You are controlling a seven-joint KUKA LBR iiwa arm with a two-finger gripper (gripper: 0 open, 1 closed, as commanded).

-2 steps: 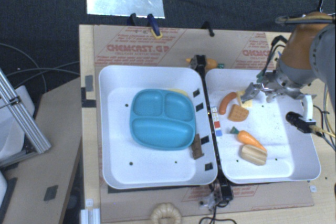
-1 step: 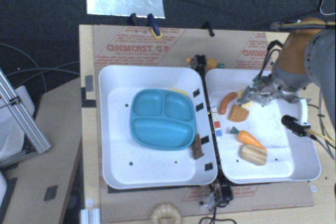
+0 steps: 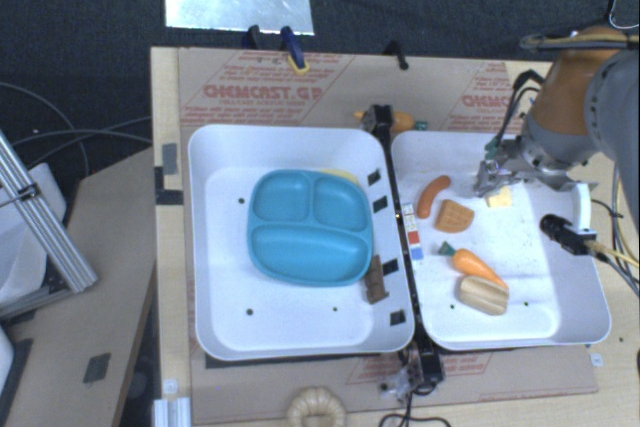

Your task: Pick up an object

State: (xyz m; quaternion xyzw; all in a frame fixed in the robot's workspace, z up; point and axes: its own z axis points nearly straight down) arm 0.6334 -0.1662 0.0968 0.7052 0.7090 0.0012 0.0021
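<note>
The right bin (image 3: 575,315) holds several toy foods: an orange sausage (image 3: 433,195), a tan toast piece (image 3: 454,216), a carrot (image 3: 476,264), a bread roll (image 3: 483,296) and a small yellow cheese block (image 3: 498,199). My gripper (image 3: 492,179) is low over the back of this bin, just above and left of the cheese block. It is to the right of the sausage. Whether it touches the cheese is unclear.
The left bin (image 3: 215,315) carries a blue divided plate (image 3: 308,225), with a yellowish piece (image 3: 342,176) behind it and a brown item (image 3: 375,281) near the divider. A black part with cables (image 3: 566,235) hangs over the right bin's right side.
</note>
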